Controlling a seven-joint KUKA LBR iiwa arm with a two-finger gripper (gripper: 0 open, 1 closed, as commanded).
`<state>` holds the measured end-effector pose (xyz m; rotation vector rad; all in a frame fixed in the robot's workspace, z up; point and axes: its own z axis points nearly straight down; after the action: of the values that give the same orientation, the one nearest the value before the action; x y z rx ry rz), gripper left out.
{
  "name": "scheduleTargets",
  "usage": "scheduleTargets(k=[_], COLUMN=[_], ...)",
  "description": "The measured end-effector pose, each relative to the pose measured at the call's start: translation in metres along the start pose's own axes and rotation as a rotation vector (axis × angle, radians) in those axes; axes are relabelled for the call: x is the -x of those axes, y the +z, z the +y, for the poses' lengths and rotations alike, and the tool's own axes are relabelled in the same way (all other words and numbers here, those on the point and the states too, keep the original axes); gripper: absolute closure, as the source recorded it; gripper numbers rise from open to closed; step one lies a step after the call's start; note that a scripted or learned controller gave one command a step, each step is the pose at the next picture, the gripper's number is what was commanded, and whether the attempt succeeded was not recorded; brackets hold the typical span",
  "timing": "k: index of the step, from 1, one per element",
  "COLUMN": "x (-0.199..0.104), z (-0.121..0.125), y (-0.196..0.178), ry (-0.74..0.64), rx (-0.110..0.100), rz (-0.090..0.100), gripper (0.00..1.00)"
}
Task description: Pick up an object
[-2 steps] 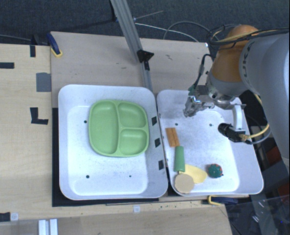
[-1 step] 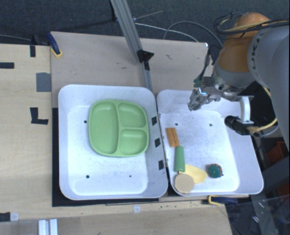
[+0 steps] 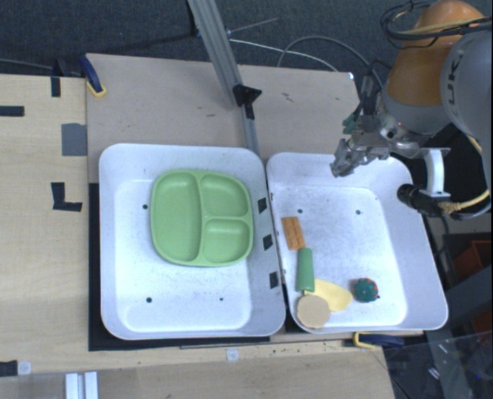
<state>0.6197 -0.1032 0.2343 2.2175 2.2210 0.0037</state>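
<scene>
- Arm (image 3: 446, 56) reaches in from the right, grey with an orange band, wrist bent down over the right bin's (image 3: 396, 223) far edge.
- Jaws point down near that rim; gripper (image 3: 342, 169) too small and dark to read, cannot tell.
- Right bin, near corner: flat orange block (image 3: 293, 233), green cylinder (image 3: 304, 269), yellow piece (image 3: 333, 294), tan disc (image 3: 314, 311), small teal ball (image 3: 364, 289).
- Left bin (image 3: 130, 248): smooth green divided plate (image 3: 202, 218), three compartments.
- Pale wooden surface (image 3: 30, 223) beneath.
</scene>
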Motion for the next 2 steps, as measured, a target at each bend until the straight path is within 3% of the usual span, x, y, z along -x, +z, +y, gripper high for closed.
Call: scheduleTargets(k=[2], x=[-0.099], z=[-0.037], y=[-0.001], ry=[-0.005], rx=[-0.006], rz=[0.002], gripper=[1.00])
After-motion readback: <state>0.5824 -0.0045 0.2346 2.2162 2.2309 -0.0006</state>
